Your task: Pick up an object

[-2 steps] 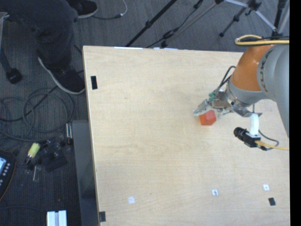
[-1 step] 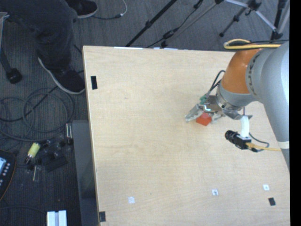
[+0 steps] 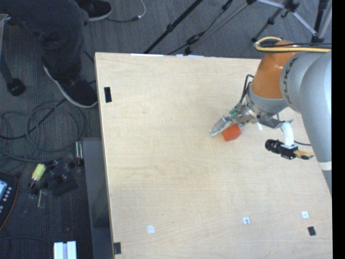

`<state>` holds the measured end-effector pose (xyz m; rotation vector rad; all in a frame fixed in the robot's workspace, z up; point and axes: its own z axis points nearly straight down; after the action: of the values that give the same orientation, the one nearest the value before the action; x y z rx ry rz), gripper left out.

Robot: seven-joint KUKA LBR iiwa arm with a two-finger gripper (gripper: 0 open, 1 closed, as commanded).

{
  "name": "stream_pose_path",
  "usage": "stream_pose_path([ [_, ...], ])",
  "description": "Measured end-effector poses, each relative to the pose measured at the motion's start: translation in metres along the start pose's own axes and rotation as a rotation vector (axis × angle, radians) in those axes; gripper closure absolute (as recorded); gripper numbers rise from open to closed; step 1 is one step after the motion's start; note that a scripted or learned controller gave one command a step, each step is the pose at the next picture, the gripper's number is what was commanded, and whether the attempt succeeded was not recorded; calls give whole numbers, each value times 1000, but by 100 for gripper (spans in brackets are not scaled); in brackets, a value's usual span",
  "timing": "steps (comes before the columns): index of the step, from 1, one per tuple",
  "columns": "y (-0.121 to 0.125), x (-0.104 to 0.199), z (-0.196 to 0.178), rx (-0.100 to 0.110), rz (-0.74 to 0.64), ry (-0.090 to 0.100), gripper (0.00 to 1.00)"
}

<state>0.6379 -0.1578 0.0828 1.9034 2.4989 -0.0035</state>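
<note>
The gripper (image 3: pixel 220 127) sits low over the pale wooden table (image 3: pixel 172 188), pointing toward the view's left at a slant. The grey arm (image 3: pixel 310 90) and its orange band (image 3: pixel 268 77) rise behind it to the right. A small red block (image 3: pixel 232 134) lies on the table right against the gripper's lower side, just behind its tip and touching it or very nearly so. From this angle it cannot be told whether the gripper is open or closed, nor whether the block is held or only lies beside it. Far to the gripper's left, near the table's edge, is a short black tape mark (image 3: pixel 107 94). Well below the gripper, toward the near edge, are three small white tags: one (image 3: pixel 246 220) almost straight below it, one (image 3: pixel 305 215) below and to the right, and one (image 3: pixel 150 229) below and to the left. A small black tab (image 3: pixel 311 231) lies just beside the right-hand tag. Beyond the table's left edge, far from the gripper, the grey carpeted floor (image 3: pixel 32 144) carries loops of black cable (image 3: pixel 51 124) and a small yellow part (image 3: pixel 38 171). Up and to the left of the gripper a person's dark shoe with a white sole (image 3: pixel 75 90) rests on the floor by the table's corner. Above the gripper, past the table's far edge, stand tripod legs (image 3: pixel 280 7).
</note>
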Motion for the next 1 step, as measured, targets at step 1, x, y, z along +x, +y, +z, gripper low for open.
stream_pose_path([
  [1,0,1,-7,2,0,2,100],
])
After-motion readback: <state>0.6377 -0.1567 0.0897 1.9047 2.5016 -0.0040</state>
